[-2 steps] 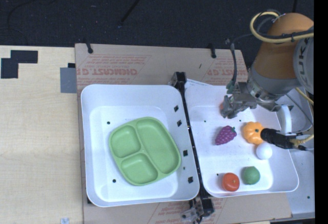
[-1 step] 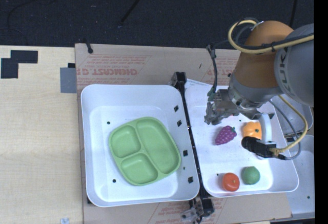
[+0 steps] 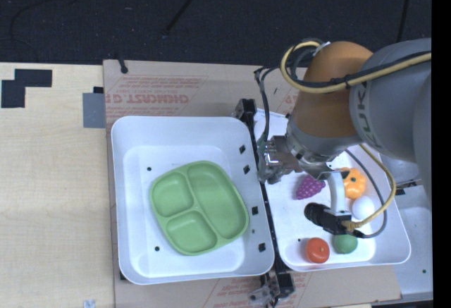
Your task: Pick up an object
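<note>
The grey arm's two-finger gripper (image 3: pixel 276 167) hung low over the right-hand white plastic bin (image 3: pixel 394 251), at that bin's left wall, its state impossible to tell. The purple toy grape bunch (image 3: pixel 309 187) lay just to its right, nearest of that bin's pieces, with a red toy tomato (image 3: pixel 317 250) further toward the bin's near rim. Brown cardboard (image 3: pixel 183 88) behind the bins bore mirrored red lettering, unreadable.

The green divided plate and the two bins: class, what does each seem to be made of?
Green divided plate: probably moulded plastic, matte, with an even colour and soft rounded ridges. The left bin and right bin: likely thin white plastic, slightly glossy, with smooth curved rims.
</note>
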`<state>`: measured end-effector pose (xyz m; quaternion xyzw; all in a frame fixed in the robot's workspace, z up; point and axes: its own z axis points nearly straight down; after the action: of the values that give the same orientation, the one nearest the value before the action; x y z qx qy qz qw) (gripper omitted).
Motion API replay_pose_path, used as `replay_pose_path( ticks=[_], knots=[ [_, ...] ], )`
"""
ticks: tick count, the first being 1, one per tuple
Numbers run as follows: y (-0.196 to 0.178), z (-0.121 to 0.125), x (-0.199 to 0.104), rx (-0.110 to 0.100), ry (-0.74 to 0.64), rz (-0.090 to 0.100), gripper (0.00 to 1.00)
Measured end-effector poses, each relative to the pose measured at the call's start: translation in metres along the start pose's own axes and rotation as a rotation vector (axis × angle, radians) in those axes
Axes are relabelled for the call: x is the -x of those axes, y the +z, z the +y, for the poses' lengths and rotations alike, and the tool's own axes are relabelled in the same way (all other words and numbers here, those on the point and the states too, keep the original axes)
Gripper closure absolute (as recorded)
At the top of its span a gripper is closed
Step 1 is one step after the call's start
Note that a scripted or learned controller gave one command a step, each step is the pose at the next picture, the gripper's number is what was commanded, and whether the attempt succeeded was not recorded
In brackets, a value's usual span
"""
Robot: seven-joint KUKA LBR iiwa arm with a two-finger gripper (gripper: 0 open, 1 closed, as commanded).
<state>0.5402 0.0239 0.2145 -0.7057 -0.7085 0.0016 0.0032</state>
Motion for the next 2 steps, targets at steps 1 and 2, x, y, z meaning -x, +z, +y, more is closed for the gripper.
replay_pose_path(
  ticks=[1, 2],
  knots=[
    [-0.006, -0.019, -0.04, 0.001, 0.0, 0.0, 1.0],
    [-0.005, -0.042, -0.082, 0.0, 0.001, -0.001, 1.0]
  ],
)
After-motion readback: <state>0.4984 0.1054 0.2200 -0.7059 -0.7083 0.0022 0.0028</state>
